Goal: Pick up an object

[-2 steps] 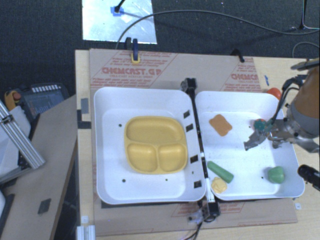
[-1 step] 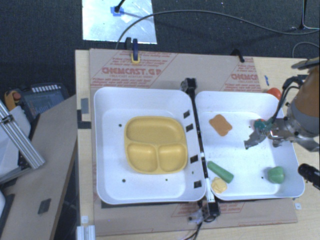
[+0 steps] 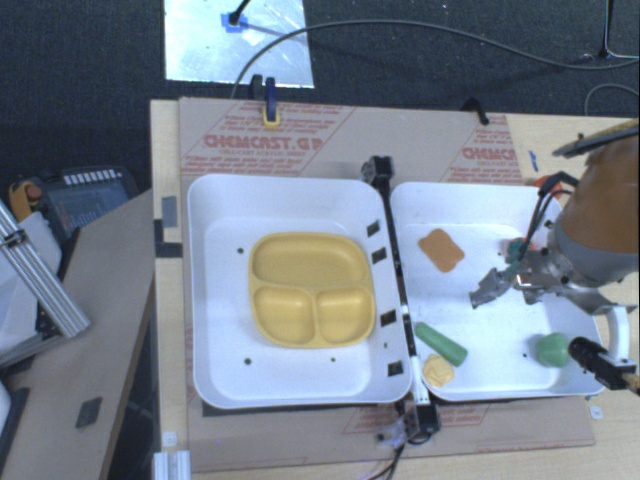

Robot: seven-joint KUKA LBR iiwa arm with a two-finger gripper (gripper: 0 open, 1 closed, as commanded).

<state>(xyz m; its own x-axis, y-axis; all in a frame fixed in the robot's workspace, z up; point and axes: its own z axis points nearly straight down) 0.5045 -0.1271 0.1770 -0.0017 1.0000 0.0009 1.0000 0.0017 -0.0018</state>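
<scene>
Green cylinder (image 3: 441,343), long axis upper-left to lower-right.

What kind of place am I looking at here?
Probably a robot test lab: a robot arm reaches over two white bins on a bench, holding toy food and a yellow tray, with loose cables behind.

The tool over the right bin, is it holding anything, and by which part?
Nothing is held. The tool hangs above bare floor of the right bin, apart from the orange piece and green cylinder.
</scene>
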